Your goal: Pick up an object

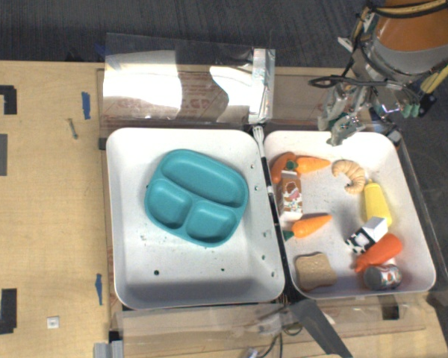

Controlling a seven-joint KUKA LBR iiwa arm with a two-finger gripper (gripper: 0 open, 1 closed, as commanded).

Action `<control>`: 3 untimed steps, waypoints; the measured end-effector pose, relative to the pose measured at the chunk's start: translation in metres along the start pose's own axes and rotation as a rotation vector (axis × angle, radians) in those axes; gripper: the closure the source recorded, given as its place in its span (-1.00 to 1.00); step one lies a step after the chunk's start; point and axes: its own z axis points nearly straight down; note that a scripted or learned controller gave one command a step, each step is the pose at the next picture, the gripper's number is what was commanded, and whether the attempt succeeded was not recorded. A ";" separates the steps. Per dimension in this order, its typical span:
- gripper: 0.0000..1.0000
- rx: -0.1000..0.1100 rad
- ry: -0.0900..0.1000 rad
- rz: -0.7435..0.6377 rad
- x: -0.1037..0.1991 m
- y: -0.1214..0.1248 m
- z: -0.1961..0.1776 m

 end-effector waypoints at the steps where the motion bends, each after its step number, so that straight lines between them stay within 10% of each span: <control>1: 1.00 -0.003 0.007 -0.090 -0.004 0.014 0.027; 3: 1.00 0.000 -0.010 -0.132 -0.015 0.050 0.004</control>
